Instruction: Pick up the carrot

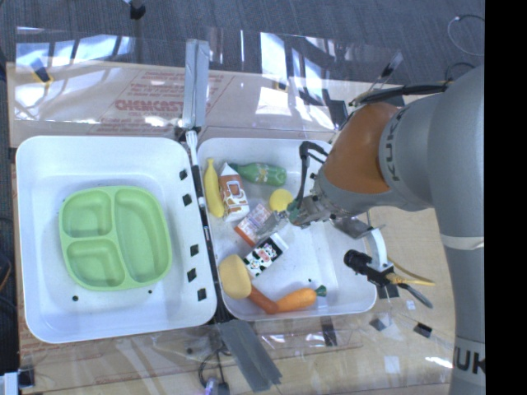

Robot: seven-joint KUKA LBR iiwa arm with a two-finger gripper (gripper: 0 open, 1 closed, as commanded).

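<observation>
Fingers (298,214) of the grey arm sit low in the right white bin (350,303), near a small yellow round fruit (281,199); whether they are spread or pressed together I cannot tell. That bin also holds a yellow banana (212,189), a green vegetable (260,173), a small white and orange carton (234,196), a black-and-white cow-patterned pack (263,257) and a pale yellow potato-shaped item (235,276). An orange carrot (295,300) lies at its near edge, well apart from the fingers. The left white bin (37,220) carries a green three-part tray (114,237).
</observation>
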